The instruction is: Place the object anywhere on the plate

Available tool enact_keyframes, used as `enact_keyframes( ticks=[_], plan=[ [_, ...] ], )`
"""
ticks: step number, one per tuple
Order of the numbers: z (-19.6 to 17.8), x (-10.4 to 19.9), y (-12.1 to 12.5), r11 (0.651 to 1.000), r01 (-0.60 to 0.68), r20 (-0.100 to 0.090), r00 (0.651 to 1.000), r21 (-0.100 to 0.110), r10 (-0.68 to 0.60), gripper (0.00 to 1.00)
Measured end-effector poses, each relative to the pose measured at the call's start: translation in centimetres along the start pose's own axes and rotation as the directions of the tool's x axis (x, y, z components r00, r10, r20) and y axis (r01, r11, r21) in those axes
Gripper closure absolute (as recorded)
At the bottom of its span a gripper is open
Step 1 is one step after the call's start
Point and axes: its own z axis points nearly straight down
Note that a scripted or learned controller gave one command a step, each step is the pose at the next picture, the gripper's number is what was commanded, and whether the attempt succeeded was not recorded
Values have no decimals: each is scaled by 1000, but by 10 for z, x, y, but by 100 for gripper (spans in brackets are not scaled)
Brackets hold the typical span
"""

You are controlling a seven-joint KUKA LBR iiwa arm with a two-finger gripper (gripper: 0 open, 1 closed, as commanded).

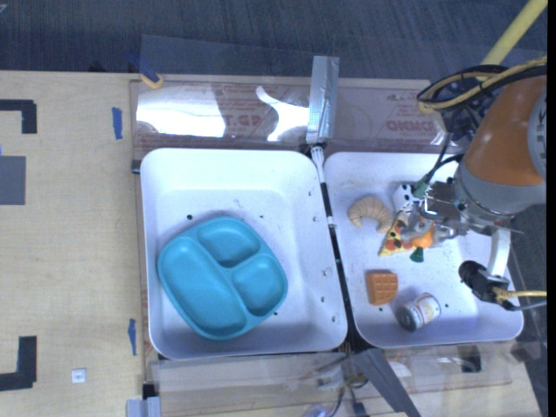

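The blue plate (222,275), with three compartments, lay in the left white bin (165,181), toward its near left part, with nothing on it. The right white bin (486,324) held the toy foods. A croissant (370,210) lay in its upper left area. Just right of and below the croissant was a pizza slice (393,241), orange and yellow with small coloured toppings, and the gripper (418,222) stood directly over its right end, so that the two overlapped. Whether the fingers were spread or closed could not be told, and it was not clear that they had hold of the slice or anything else. Below the slice, apart from it, a small waffle (381,287) lay flat, and a little can (418,311) lay on its side near the bin's front edge, just right of the waffle. The arm (512,146), with its orange band, reached in over the right bin's far right side. A light wooden worktop (65,259) stretched to the left of the bins.
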Motion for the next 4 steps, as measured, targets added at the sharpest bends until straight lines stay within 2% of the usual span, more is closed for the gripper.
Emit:
enact_keyframes(
  ticks=[1, 2, 3, 4],
  plan=[
    [4, 68, -9, 1000, -4, 0, 1000, 2, 4, 100],
    [4, 158, 40, 1000, 6, -1, 1000, 2, -6, 100],
    [24, 220, -21, 1000, 30, 1, 1000, 6, -30, 100],
    [73, 250, -52, 1000, 26, -3, 1000, -10, -26, 100]
  ],
)
